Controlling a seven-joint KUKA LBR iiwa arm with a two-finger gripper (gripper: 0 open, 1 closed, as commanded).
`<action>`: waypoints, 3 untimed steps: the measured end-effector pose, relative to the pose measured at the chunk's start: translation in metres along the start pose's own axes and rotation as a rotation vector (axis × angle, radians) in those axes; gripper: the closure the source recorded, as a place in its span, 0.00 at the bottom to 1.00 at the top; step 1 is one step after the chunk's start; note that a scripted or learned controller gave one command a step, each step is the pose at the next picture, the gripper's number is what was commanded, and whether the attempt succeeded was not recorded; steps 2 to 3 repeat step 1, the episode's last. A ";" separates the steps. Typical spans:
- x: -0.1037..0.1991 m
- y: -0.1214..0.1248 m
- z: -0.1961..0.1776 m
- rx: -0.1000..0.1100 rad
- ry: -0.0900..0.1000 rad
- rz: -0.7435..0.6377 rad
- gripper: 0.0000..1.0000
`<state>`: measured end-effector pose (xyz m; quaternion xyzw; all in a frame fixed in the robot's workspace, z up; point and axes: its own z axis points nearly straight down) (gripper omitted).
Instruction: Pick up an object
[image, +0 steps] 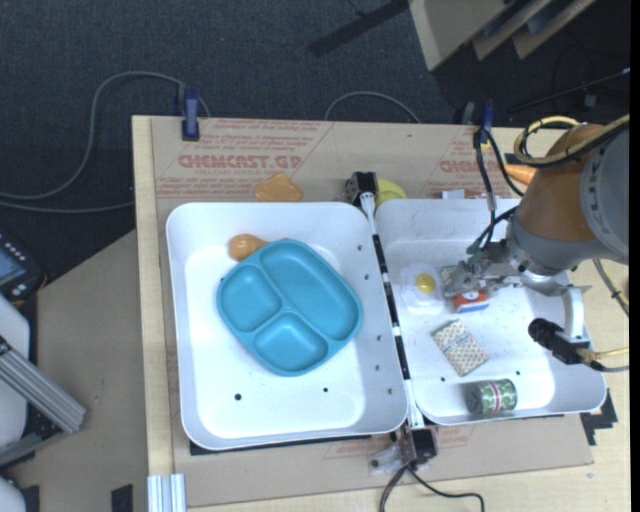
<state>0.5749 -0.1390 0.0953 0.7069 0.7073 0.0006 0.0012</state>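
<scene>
My pincer (470, 283) hung low in the right bin (440, 215), directly over a small red-and-white item (468, 299) that lay on the bin floor near its middle; I took this as the thing to lift. Whether the pincer was open, closed or already on the item I could not tell, since the wrist and its dark fittings covered that spot. Judged from its size and flat lie, the item was probably light, perhaps a small packet or toy, and likely to slide on the smooth white plastic if nudged from one side; best taken across its short width, pressing straight down. What it actually was stayed unclear: half of it sat under my pincer. Just beside it to the left was a small yellow piece (426, 283), near enough to be caught by mistake. Well apart, toward the front, lay a patterned packet (460, 347), flat and probably soft, and a green can (491, 396) on its side, stiff and apt to roll. The left bin (190, 330) carried a blue divided tray (288, 305) with an orange lump (244, 245) partly hidden behind its far edge.
</scene>
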 end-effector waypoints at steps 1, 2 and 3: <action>0.065 0.021 -0.096 -0.008 0.002 -0.008 1.00; 0.065 0.021 -0.096 -0.008 0.002 -0.008 1.00; 0.065 0.021 -0.096 -0.008 0.002 -0.008 1.00</action>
